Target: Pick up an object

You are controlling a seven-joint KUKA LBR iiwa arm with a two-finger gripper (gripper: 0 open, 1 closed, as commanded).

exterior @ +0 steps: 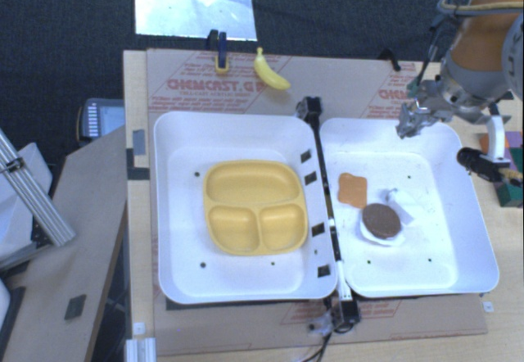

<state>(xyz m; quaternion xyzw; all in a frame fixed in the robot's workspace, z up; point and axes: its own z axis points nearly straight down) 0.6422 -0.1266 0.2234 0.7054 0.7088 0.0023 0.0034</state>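
I see a flat orange rounded-square piece (353,189) beside a round brown disc (381,221); gripper (408,126) finger spread: cannot tell.

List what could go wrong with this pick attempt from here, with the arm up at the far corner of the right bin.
1. The gripper hangs over the right bin's far rim, away from the orange piece and the brown disc; a straight descent would likely close on nothing or hit the rim.
2. Those two items lie close together, so a grasp on one may nudge the other.
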